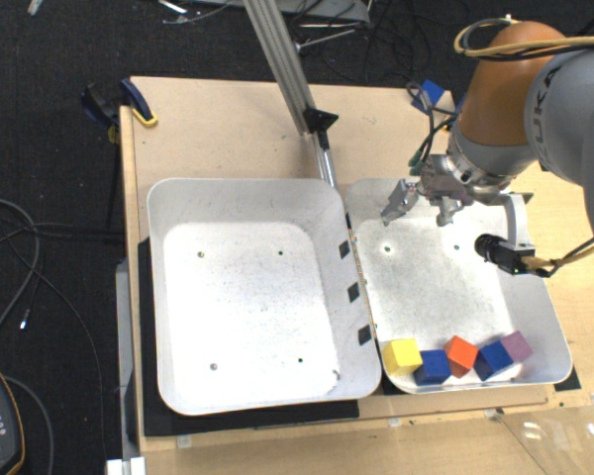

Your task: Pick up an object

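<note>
Several small blocks lie along the near edge of the right bin [445, 275]: a yellow block [403, 353], a blue block [433, 366], an orange block [462, 352], a second blue block [493, 358] and a pale purple block [517, 345]. My gripper [420, 206] hangs over the far end of that bin, well away from the blocks. Its two fingers are spread apart, open, with nothing between them.
The left bin [243, 295] sits beside the right one, sharing a raised middle rim. A grey metal pole [282, 57] slants across the bench's far side. A black cable and small black unit [500, 250] hang off the wrist over the right bin.
</note>
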Controlling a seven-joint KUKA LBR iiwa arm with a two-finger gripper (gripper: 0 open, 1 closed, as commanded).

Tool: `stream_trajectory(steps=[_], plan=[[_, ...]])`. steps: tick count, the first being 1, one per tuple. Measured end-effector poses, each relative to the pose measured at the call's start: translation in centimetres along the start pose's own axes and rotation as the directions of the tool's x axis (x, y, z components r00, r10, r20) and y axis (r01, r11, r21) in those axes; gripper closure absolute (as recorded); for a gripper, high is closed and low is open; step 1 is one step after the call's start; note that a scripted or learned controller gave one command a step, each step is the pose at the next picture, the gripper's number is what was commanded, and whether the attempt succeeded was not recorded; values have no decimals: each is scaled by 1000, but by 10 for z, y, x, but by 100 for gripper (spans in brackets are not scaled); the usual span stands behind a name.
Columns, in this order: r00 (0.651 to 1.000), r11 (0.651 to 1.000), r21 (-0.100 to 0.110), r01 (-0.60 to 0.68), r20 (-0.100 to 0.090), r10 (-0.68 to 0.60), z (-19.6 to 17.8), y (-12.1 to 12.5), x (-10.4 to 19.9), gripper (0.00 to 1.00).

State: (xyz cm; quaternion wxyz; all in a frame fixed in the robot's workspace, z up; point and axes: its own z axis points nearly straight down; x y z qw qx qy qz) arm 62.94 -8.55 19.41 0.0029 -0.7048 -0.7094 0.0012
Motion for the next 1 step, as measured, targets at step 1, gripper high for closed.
stream_trajectory(steps=[1], plan=[[1000,1000,-9,-10,4,10,-28,-16,-32,0]])
